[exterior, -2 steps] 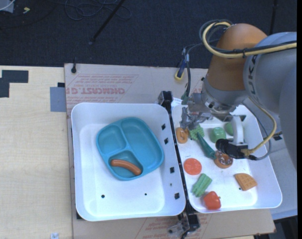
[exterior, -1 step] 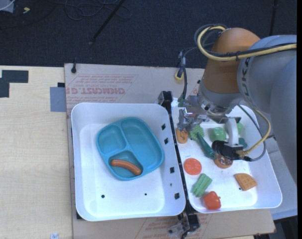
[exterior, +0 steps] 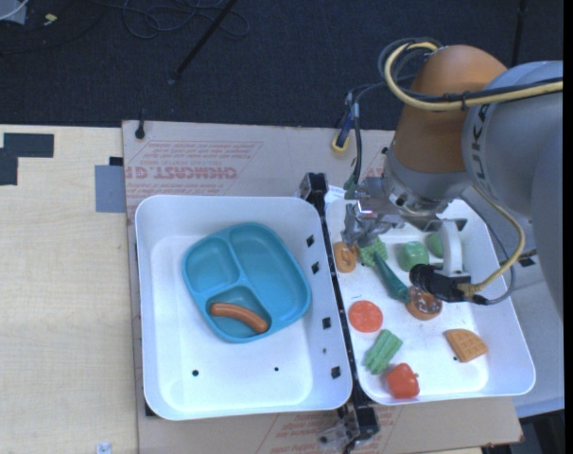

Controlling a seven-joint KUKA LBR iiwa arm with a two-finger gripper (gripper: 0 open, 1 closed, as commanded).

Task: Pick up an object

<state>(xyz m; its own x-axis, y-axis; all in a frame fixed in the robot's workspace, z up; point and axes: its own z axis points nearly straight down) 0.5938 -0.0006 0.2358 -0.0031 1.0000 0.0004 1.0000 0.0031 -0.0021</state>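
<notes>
Now | hand (exterior: 364,227) grip unclear | green toy (exterior: 386,270) just below, right bin (exterior: 513,372)

Grey arm (exterior: 523,130) (orange band, yellow cable)

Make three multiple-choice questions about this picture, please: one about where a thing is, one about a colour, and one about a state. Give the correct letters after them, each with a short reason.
1. Where does the sausage lie?
A. In a compartment of the plate
B. On the floor of the right bin
C. On the cardboard outside the bins

2. What colour is the plate in the left bin?
A. Red
B. Blue
C. Yellow

3. Where is the gripper now?
A. Over the left bin
B. Outside both bins
C. Low over the far end of the right bin

Answers:
1 A, the sausage lies in the plate's near compartment.
2 B, the divided plate is light blue.
3 C, the gripper is above the toy food at that bin's far end.
</notes>
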